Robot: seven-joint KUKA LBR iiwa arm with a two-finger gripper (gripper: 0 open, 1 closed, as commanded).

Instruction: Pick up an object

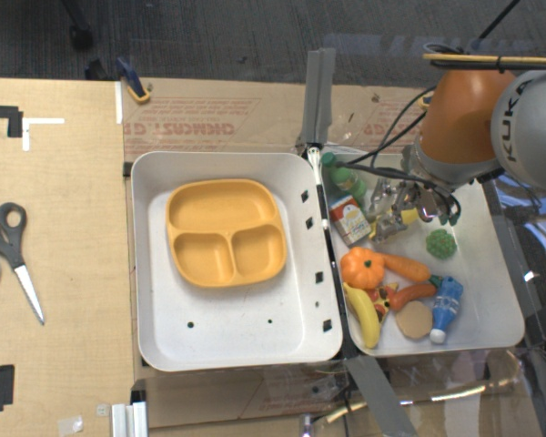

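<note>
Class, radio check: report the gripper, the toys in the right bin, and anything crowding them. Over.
Gripper low in right bin, nothing seen held. Carton beside it, broccoli close by. Pumpkin, carrot, banana packed tight below.

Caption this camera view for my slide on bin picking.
KUKA gripper poised over the right bin of toy food, beside the left bin's orange tray.

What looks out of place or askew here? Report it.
Nothing is spilled or broken. The toy food sits jumbled in the right bin, the banana against its left wall. One oddity: scissors lie on the bench, left of both bins.
</note>
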